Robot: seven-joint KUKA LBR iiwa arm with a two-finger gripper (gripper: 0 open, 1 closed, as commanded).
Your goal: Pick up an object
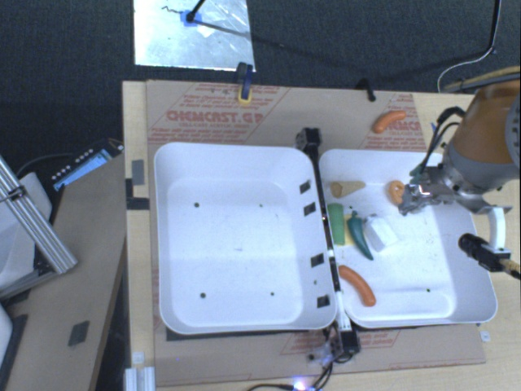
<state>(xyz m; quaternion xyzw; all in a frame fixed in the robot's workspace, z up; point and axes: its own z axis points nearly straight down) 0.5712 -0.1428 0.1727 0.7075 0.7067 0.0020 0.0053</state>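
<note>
Pincer (413,194): low in the right bin (464,300), touching a small orange ring (396,191); open or closed, I cannot tell.
Near ring: tan wedge (346,188).
Below ring: white block (379,235), green pepper (359,235), orange sausage (357,284).

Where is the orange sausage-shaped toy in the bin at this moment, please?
The orange sausage toy lies in the right bin, near its front-left corner, below the green pepper.
</note>
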